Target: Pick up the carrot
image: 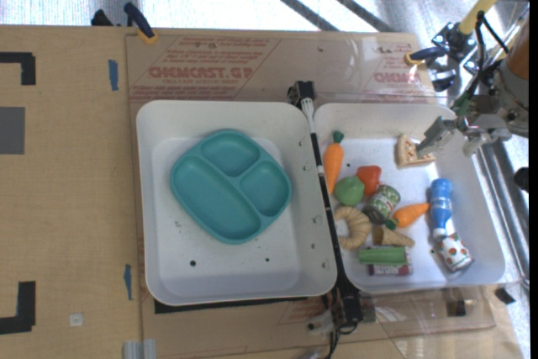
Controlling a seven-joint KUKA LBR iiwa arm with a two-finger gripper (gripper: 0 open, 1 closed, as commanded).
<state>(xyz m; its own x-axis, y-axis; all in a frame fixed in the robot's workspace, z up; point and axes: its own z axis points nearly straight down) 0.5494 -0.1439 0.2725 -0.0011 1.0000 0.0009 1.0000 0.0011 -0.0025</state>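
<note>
The carrot [333, 165], orange with a green top, lies along the left wall of the right bin [492, 265], tip toward the front. A second, smaller orange carrot-like piece [409, 214] lies mid-bin beside a blue bottle [440, 203]. My gripper [452, 136] hangs over the bin's far right corner, well to the right of the carrot and just right of a tan wedge [409, 151]. Its fingers stand open with nothing between them.
Around the carrot lie a red piece [368, 176], a green lump [349, 191], a small can [384, 202], a croissant [353, 228], a green stick [382, 254] and a white spotted toy [455, 253]. The left bin [160, 265] holds a teal divided plate [230, 184].
</note>
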